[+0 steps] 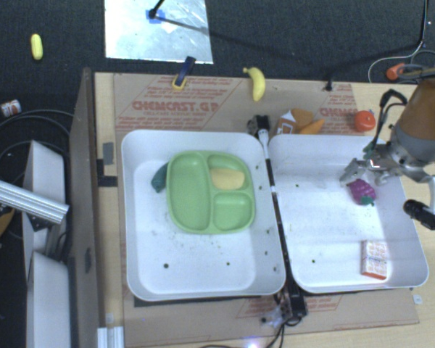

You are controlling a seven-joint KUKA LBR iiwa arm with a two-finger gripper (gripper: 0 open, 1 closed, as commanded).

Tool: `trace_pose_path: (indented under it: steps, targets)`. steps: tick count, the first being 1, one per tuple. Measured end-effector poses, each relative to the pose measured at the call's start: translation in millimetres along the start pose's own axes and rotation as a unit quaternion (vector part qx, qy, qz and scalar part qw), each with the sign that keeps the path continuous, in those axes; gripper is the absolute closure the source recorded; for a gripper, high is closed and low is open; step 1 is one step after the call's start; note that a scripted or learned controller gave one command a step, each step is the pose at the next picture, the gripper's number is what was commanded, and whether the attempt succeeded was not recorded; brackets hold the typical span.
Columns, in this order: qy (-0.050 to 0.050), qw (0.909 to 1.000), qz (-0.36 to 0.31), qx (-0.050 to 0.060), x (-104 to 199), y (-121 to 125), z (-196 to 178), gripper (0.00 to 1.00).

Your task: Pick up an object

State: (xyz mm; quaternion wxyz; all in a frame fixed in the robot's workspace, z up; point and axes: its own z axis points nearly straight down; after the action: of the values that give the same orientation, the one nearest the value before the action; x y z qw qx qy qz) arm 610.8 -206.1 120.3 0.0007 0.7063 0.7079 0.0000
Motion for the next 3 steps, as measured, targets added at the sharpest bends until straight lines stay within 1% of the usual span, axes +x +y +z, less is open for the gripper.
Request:
trace_pose_path:
  steps: [1,2,3]
  targets:
    - [0.0,1.0,-0.001,-0.001,0,9,-9,0.0]
    - [0.001,1.0,0.0,-0.001,0,1,-21,0.0]
    - [0.0,1.0,0.0,0.0,0,-8,-14,0.0]
